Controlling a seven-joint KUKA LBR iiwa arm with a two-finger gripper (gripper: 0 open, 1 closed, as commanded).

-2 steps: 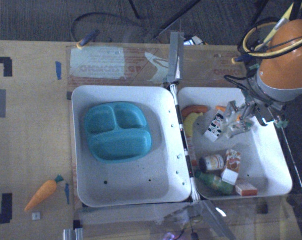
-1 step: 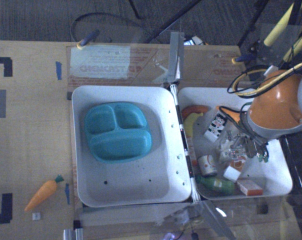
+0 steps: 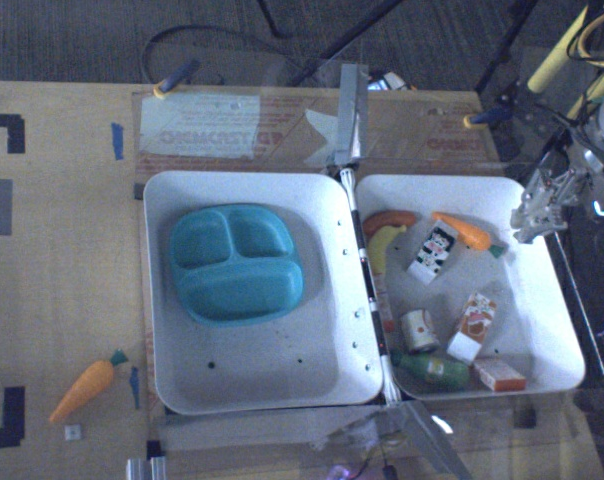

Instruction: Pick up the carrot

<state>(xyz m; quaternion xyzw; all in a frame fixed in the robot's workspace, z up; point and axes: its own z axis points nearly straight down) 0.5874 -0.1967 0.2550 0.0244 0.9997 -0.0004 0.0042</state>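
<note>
An orange carrot [image 3: 463, 231] with a green tip lies in the right bin [image 3: 552, 298] near its far right corner, pointing toward the milk carton [image 3: 434, 251]. A second orange carrot [image 3: 83, 389] lies on the bench outside the bins, at the near left. My gripper [image 3: 535, 220] hangs over the right bin's far right rim, a short way to the right of the carrot in the bin and apart from it. Nothing shows in its grasp.
The left bin [image 3: 172, 368] holds a teal divided plate [image 3: 236, 262]. In the right bin are a banana [image 3: 383, 245], a sausage [image 3: 389, 219], a can [image 3: 418, 330], a juice box [image 3: 474, 324], a green bottle [image 3: 435, 370] and a red box [image 3: 500, 374].
</note>
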